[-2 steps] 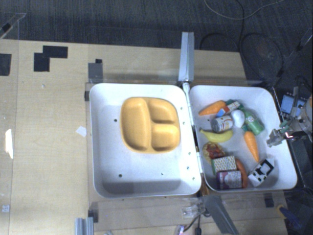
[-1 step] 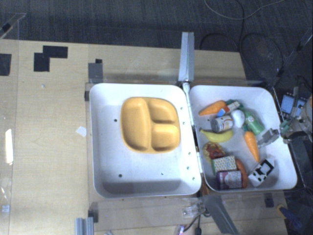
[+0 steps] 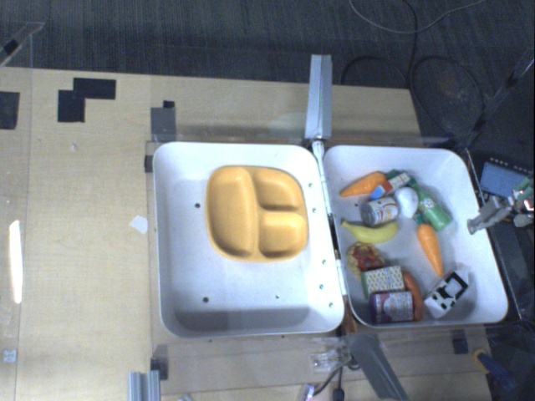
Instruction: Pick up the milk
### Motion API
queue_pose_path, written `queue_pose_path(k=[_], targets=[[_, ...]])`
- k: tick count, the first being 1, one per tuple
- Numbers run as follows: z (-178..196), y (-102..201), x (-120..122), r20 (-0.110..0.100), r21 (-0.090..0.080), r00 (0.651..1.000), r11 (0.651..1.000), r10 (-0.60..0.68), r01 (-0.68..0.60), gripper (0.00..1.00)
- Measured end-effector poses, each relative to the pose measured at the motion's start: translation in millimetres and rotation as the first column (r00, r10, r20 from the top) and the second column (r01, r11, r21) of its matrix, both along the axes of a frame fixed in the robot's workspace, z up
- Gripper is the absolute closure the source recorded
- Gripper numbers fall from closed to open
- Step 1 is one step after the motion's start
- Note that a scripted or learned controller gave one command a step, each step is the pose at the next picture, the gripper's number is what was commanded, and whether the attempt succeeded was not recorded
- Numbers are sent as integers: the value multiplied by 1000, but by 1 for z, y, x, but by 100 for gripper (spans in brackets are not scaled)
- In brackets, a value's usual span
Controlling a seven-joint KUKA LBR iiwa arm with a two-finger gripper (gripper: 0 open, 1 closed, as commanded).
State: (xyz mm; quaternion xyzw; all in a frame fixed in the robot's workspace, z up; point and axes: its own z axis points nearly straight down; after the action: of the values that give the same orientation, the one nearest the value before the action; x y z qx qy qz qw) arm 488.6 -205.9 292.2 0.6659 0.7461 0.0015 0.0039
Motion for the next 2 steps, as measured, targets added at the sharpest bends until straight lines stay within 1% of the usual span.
queue_pose_path(k=[1, 2], targets=[[-144, 4, 0, -4, 2, 1000, 1000, 28, -28, 0], [-198, 5, 5, 3, 12, 936, 936, -353, 353, 0]])
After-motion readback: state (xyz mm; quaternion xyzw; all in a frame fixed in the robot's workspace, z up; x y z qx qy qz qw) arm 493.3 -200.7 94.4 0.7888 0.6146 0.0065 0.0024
